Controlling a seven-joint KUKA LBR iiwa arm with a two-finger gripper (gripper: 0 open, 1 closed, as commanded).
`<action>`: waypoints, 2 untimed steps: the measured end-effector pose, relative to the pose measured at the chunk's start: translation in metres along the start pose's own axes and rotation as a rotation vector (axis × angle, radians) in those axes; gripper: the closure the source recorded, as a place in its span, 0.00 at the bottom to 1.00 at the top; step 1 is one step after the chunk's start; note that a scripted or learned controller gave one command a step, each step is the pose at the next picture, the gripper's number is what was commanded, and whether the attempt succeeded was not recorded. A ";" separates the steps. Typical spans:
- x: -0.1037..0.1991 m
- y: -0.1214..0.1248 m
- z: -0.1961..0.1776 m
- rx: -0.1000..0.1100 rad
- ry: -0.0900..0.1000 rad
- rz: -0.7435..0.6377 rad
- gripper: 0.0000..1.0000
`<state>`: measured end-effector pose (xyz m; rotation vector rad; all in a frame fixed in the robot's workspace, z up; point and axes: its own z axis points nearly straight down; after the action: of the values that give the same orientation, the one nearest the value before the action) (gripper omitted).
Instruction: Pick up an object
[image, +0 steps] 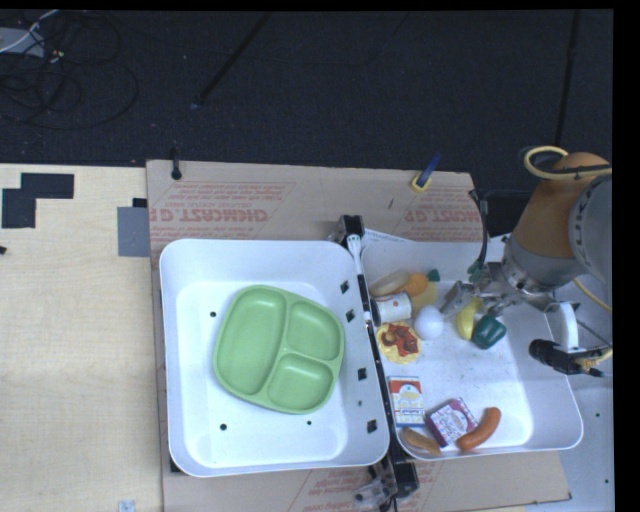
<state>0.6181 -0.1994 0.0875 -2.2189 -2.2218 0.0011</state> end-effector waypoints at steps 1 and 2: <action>0.002 -0.003 0.000 0.001 0.000 0.001 0.00; -0.004 0.004 0.000 0.000 0.000 -0.001 0.00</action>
<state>0.6219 -0.2030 0.0874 -2.2178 -2.2229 0.0013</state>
